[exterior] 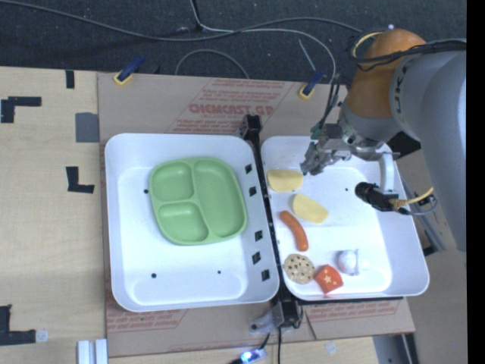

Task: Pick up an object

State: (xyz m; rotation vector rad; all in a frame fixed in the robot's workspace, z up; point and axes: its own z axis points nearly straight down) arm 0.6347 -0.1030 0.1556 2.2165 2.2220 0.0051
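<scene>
On a pale wooden bench (45, 226) marked with dark tape pieces lies a cardboard sheet (220, 105) bearing two shallow white bins side by side; dark carpet with loose cables runs behind. The left bin (129, 279) holds a green divided plate (197, 201). The right bin (394, 264) holds a yellow block (284, 180) at its upper left, a yellow oval piece (309, 208) just below it, an orange sausage (295, 230), a cookie (298, 268), a red piece (328, 278) and a small whitish object (347, 261) along the near edge. The gripper (313, 162) hangs over the right bin's upper part, just beside the yellow block's right end; nothing is seen between its fingertips, and whether they stand apart or together cannot be told.
</scene>
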